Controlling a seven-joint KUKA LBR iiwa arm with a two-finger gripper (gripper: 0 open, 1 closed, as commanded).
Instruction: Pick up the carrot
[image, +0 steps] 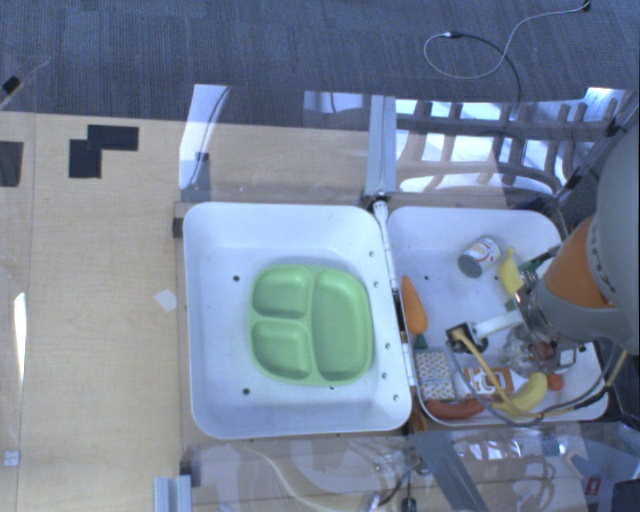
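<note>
We see two shallow white plastic bins set side by side on a pale wooden bench (90, 330). The left bin (215, 400) holds a smooth light-green plastic plate with three compartments (311, 323), lying flat near the middle of its floor.

The tapered orange carrot (413, 306) lies in the right bin (435, 235), against its left wall, just beside the divider between the bins — its pointed end aims toward the far side, its thicker end toward us. It lies free, well apart from the arm.

Below the carrot sits a small checked fabric-like square (434, 372), and near the front edge lies a glossy red sausage shape (455, 408). A short metallic cylinder, a can lying on its side (479, 255), rests toward the far end of the bin. A curved yellow banana (528, 394) lies at the front right, among small items too cluttered to name.

The grey arm with its orange band (580, 275) reaches in from the right, and the gripper (525, 345) hangs low over that clutter — we cannot tell how it stands or whether it touches anything.
</note>
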